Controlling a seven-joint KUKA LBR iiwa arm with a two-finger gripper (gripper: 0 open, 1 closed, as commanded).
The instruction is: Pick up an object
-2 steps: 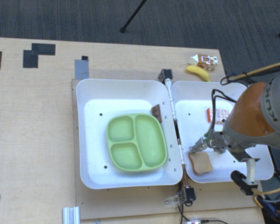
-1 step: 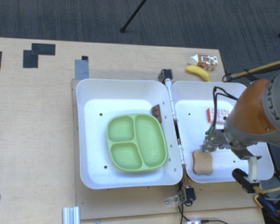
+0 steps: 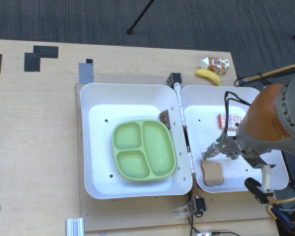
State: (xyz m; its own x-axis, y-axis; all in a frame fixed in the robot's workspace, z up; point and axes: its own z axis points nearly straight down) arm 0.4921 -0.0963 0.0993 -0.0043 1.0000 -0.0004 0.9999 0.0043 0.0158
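Tan sponge [image 3: 212, 173] lies just below the claw [image 3: 209, 153] in the right bin [image 3: 201, 113]. Whether the claw is open or closed, I cannot tell. Left of it, a green plate [image 3: 144, 150] fills the left bin [image 3: 95, 109].

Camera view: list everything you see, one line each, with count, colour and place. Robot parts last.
bins: two, white, side by side on the bench
divided plate: one, light green, three compartments, in the left bin
small object: one, brown, left bin, beside the plate's upper right
sponge-like block: one, tan, right bin, near its front edge
packet: one, red and white, right bin, partly behind the arm
banana: one, yellow, on the bench behind the right bin
arm: one, grey with orange band, over the right bin
gripper: one, above the tan block
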